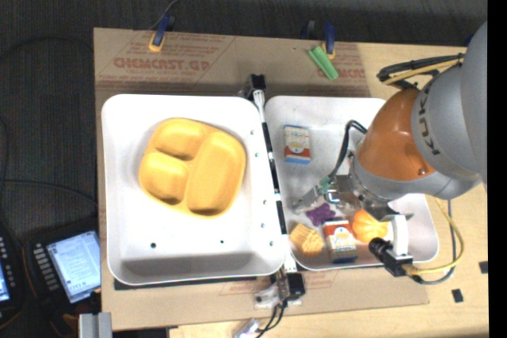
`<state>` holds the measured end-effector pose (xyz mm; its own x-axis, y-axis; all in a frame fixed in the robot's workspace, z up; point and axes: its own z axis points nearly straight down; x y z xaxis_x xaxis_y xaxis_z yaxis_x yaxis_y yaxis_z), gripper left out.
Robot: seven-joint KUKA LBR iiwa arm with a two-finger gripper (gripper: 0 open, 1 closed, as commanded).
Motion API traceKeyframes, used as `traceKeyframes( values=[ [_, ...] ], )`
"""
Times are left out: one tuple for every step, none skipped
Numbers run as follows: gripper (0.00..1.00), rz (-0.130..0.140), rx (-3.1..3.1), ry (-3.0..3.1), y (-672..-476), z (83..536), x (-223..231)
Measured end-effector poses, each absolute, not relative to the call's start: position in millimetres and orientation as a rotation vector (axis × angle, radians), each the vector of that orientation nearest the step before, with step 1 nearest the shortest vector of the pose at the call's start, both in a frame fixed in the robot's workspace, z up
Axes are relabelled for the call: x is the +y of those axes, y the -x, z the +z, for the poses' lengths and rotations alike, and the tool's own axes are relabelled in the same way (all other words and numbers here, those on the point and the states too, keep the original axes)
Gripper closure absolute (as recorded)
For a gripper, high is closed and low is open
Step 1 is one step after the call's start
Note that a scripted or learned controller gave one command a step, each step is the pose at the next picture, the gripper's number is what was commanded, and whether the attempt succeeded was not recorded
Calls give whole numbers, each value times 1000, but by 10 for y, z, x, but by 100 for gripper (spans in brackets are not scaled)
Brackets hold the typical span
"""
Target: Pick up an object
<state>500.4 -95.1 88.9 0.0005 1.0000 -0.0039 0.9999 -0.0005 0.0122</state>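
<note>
left bin (119,170) — yellow tray (192,165); right bin (325,111) — carton (297,144), purple piece (320,214), box (340,240); jaws' state hidden by arm (412,146).

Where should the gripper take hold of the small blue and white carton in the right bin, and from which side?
Probably from above, closing across the narrow width of the small carton. It lies flat and apart from the clutter near the gripper, with bare floor of the right bin on both long sides for the fingers.
</note>
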Motion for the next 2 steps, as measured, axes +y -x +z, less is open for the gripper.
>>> traceKeyframes(
  values=[
    [100, 11, 2210, -2214, -5015, 995, -958],
    [100, 1, 2222, -2219, -4970, 1849, -509]
  ],
)
